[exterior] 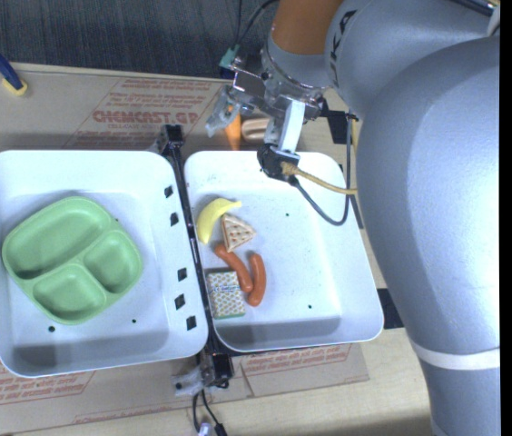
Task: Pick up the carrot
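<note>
Gripper (238, 121) – open or closed, can't tell – hovers well apart from the carrot (256, 280), which lies lengthwise toward it.

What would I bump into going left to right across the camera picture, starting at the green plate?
Green plate → black clips between the bins → banana → cracker triangle → orange sausage → grey robot arm. The small packet sits under the banana's column, so I left it out.
</note>
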You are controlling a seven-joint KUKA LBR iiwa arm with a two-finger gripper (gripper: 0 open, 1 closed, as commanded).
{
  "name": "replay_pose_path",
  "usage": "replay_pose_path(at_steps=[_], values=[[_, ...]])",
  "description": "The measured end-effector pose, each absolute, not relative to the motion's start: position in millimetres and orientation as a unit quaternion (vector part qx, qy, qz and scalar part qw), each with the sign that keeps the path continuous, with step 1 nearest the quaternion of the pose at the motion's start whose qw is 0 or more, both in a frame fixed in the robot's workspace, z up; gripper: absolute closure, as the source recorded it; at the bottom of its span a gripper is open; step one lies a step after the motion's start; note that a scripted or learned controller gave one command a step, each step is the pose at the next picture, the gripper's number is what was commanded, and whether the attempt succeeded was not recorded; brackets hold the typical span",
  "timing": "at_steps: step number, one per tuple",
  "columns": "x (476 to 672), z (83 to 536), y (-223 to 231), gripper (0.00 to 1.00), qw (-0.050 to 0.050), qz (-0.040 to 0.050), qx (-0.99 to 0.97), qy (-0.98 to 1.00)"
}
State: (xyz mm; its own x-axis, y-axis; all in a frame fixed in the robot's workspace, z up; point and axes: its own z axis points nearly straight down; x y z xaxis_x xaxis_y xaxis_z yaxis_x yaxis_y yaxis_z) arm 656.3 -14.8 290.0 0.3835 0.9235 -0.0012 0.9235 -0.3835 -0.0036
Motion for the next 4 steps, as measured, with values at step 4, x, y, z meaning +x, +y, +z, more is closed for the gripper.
replay_pose_path(at_steps=[4], values=[[641.5, 89.8, -91.2, 0.00, 0.002, 0.0041, -0.995, -0.102]])
